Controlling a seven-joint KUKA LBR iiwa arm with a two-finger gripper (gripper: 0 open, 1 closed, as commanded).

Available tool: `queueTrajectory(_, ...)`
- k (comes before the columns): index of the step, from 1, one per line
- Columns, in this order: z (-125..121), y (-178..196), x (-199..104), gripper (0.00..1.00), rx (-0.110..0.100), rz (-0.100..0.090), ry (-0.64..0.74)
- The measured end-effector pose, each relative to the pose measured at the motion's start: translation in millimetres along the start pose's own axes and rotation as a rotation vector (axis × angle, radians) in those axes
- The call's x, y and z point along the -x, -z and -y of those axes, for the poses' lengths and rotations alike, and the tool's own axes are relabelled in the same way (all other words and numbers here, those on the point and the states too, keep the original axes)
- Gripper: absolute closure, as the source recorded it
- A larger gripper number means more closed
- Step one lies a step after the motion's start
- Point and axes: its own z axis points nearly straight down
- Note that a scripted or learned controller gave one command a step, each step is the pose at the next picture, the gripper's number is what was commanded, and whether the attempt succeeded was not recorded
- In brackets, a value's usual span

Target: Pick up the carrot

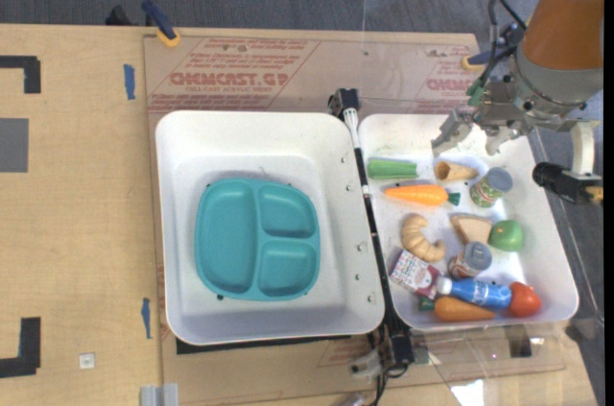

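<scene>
The fingers (449, 136) stood apart and empty above the right bin's (559, 246) far end; the carrot (418, 195) lay just below them, not yet grasped.

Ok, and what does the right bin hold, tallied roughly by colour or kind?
Orange: 2, carrot, long piece
Green: 2, stick, round fruit
Tan: 3, cone, croissant, wedge
Tins: 2, upper tin, lower tin
Pink: 1, carton
Blue: 1, bottle
Red: 1, tomato
Total: 12
</scene>
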Motion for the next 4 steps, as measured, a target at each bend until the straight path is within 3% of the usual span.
queueTrajectory(1,-5.6,-146.9,2.5,0.0,0.016,0.002,0.052)
queueTrajectory(2,32.0,-159.0,17.6,0.0,0.011,-0.001,-0.246)
queueTrajectory(3,30.3,-146.7,20.0,1.0,0.018,0.004,-0.249)
queueTrajectory(4,17.7,-60.2,-26.4,1.0,0.009,-0.001,-0.14)
